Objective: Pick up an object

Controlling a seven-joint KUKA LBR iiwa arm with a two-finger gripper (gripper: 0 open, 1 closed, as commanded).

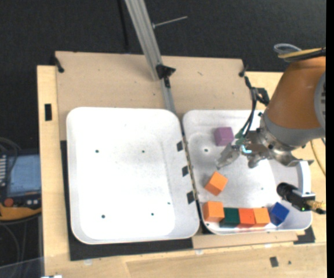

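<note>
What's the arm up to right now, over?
Gripper open above right bin, nothing held. Purple block and orange block nearest. Nothing blocking them.

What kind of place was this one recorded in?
Most likely a robot lab test bench: a wooden bench with two white bins, coloured blocks in the right one, and a robot arm reaching in.

Bins [126, 120]: smooth white plastic, speckled. Bench [48, 155]: matt wood. Blocks [216, 182]: matt. Arm [297, 100]: glossy orange.
</note>
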